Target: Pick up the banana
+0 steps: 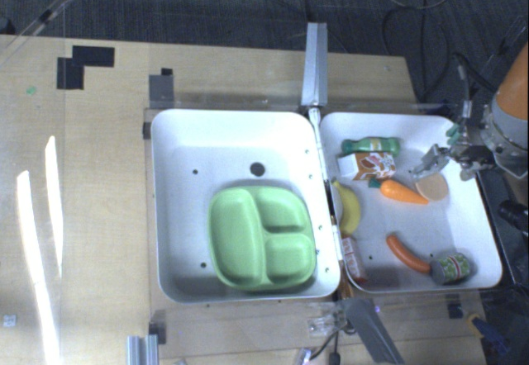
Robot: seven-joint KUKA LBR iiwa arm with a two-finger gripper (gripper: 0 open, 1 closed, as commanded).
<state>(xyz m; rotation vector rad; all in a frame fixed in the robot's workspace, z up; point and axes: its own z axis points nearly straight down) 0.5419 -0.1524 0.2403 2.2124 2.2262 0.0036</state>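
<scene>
While the banana (350, 208) lies by the left wall of the right bin (488, 227), pointing up and down the picture, the gripper (433, 159) hangs open and empty, well off to its right and higher up.

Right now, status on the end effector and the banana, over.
End effector over right bin's far right side, nothing seen in it. Banana lying free by the left wall. Carrot and carton lie between them.
</scene>
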